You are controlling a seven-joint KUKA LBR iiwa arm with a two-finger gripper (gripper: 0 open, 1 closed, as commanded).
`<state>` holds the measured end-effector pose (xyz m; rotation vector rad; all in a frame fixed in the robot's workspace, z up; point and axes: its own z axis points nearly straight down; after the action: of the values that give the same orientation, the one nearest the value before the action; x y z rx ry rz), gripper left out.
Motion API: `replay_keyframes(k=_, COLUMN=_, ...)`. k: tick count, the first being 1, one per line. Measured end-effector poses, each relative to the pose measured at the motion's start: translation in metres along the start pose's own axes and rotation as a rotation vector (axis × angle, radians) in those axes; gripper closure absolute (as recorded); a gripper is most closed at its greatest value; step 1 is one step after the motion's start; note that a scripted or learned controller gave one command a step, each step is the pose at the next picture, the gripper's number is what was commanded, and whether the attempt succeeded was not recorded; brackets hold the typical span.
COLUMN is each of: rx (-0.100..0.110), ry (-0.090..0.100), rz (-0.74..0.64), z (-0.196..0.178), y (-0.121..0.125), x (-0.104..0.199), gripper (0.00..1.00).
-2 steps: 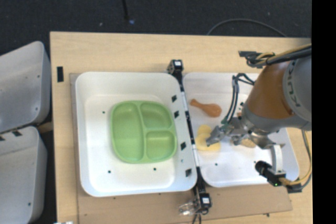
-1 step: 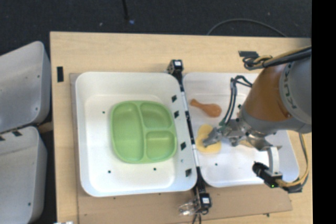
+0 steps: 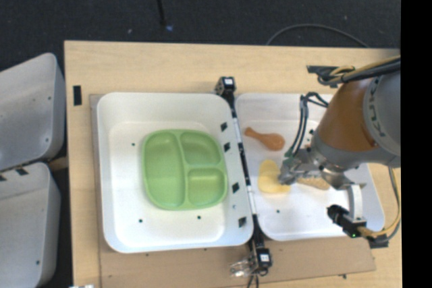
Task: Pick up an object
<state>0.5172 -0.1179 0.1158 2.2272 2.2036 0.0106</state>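
Nearest you along the table's [image 3: 169,64] front edge, a small metal fitting [image 3: 246,268] sits below the seam where the two bins meet; it looks like part of the clamping that keeps them side by side.

Move up into the left bin [image 3: 115,212] and you find a green tray [image 3: 183,168] with three compartments lying flat in the middle. Nothing rests in it, and it is well apart from the arm, so you can judge it is not this try's target.

In the right bin [image 3: 304,229] lies the task's likely thing, a pale yellow piece [image 3: 271,180] near the bin's left wall. The pincer [image 3: 289,174] is down at its right edge, touching or just over it; the arm [image 3: 344,125] reaches in from the right and tips downward, which fits a descent onto that piece. You cannot tell from this angle whether the pincer is spread or pressed together, nor whether the piece sits between it. A tan scrap [image 3: 314,181] shows just under the wrist, partly hidden.

Farther back, a brown spoon [image 3: 264,138] lies apart from the pincer, handle pointing up-left, untouched.
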Motion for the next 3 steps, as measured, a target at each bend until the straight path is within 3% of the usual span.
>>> replay_keyframes(k=2, rx=0.002, ry=-0.001, rz=-0.015, z=-0.123, y=0.012, x=0.001, gripper=1.00)
replay_keyframes(k=3, rx=0.006, ry=0.000, rz=-0.015, z=-0.154, y=0.014, x=0.001, gripper=1.00)
